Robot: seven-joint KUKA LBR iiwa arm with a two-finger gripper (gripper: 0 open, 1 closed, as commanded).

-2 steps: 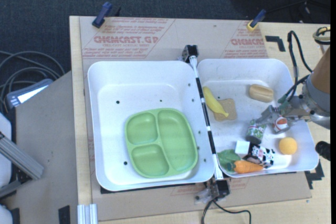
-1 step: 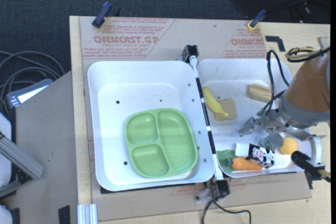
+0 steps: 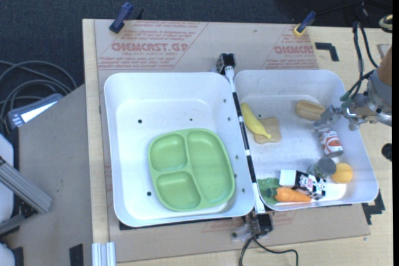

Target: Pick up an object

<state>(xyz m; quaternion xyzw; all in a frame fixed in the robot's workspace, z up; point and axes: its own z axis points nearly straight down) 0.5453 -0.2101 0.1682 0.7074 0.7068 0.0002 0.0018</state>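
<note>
Open or closed, I can't tell from up here: my gripper (image 3: pixel 335 119) hangs over the right bin (image 3: pixel 283 79), nothing visibly in it. Scanning from the left: green divided plate (image 3: pixel 190 168) in the left bin (image 3: pixel 124 134), broad and flat, awkward to pinch. Banana (image 3: pixel 255 121) beside the toast (image 3: pixel 270 131), probably light plastic. Bread roll (image 3: pixel 310 110), rounded, likely to slip. Closest, just below me, the small can (image 3: pixel 333 144) on its side: stiff, light, likely to roll. I'd grip across its middle.
</note>
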